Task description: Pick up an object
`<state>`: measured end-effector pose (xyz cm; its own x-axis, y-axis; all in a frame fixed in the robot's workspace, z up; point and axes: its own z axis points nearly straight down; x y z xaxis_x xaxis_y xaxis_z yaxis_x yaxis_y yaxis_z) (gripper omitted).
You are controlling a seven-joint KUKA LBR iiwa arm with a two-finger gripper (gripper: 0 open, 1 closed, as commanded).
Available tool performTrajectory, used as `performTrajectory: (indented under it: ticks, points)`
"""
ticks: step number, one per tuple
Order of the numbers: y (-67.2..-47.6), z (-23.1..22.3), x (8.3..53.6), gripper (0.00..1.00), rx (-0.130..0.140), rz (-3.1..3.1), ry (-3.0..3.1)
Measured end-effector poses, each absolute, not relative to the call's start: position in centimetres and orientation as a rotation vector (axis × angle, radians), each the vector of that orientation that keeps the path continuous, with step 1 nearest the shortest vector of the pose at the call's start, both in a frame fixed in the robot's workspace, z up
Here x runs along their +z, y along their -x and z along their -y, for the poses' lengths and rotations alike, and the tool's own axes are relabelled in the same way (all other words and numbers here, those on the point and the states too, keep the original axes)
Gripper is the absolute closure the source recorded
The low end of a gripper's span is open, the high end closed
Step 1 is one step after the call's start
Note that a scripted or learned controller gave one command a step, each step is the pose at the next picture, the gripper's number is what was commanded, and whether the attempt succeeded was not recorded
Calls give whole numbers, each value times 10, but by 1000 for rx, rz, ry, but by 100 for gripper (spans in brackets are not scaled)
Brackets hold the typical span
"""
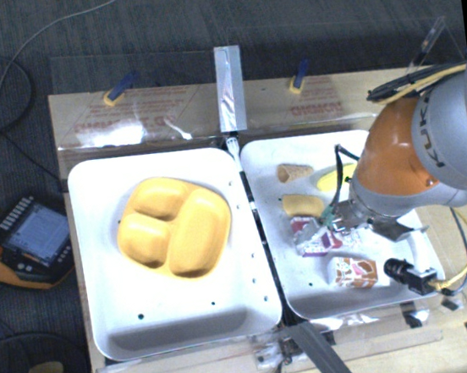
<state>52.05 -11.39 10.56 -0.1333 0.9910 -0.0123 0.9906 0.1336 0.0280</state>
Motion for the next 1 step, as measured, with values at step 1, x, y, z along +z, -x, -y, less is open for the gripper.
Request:
performTrajectory:
  ticks: [1]
  points:
    - [-539, 115, 100, 0, 25, -2241, -2165]
